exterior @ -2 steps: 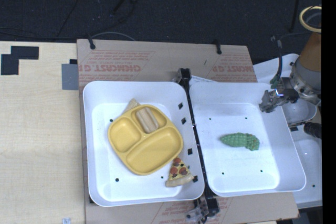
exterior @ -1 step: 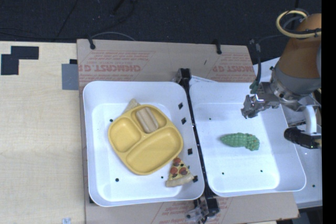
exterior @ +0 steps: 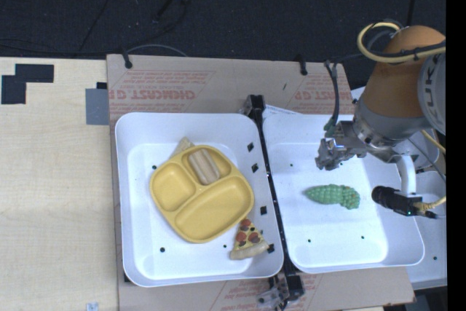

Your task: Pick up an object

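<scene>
A bumpy green toy vegetable [exterior: 333,196] lies on the floor of the right bin [exterior: 313,251]. My gripper [exterior: 329,156] hangs over the same bin, just above and slightly left of the green toy, and apart from it. In the left bin [exterior: 138,229] sits a yellow divided plate [exterior: 218,211] with a tan hot-dog piece [exterior: 204,166] in its upper compartment. A pizza slice toy [exterior: 248,241] rests beside the plate's lower right edge.
A black divider [exterior: 264,178] runs between the two bins. A cardboard sheet [exterior: 182,87] lies under both bins, and the pale wooden bench [exterior: 51,186] spreads to the left. The grey and orange arm [exterior: 397,95] covers the right bin's upper right corner.
</scene>
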